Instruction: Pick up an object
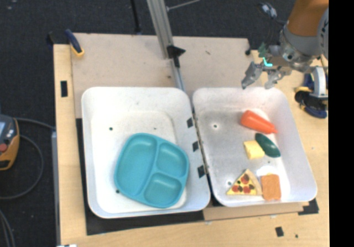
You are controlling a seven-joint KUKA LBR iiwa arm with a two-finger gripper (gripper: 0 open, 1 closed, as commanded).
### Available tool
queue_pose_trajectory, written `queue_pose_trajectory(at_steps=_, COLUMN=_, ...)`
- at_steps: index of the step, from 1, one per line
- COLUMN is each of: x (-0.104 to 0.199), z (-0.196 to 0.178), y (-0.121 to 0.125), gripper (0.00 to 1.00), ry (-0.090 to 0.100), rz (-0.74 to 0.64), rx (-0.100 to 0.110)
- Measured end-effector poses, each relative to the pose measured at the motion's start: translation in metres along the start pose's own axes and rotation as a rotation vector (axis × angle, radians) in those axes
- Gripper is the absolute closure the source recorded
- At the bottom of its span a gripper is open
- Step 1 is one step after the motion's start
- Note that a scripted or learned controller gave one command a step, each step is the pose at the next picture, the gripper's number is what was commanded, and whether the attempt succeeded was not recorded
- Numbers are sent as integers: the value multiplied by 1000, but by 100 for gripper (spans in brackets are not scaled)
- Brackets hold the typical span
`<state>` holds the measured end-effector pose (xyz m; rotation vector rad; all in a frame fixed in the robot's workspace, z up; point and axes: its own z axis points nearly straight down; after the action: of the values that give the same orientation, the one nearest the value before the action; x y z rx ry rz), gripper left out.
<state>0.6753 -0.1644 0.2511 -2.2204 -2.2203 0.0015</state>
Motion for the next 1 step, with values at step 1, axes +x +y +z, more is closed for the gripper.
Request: queue_pose_trajectory(at_steps=1, x=0, z=-2, y=1, gripper=0, ry=-1, rz=-1, rx=-4)
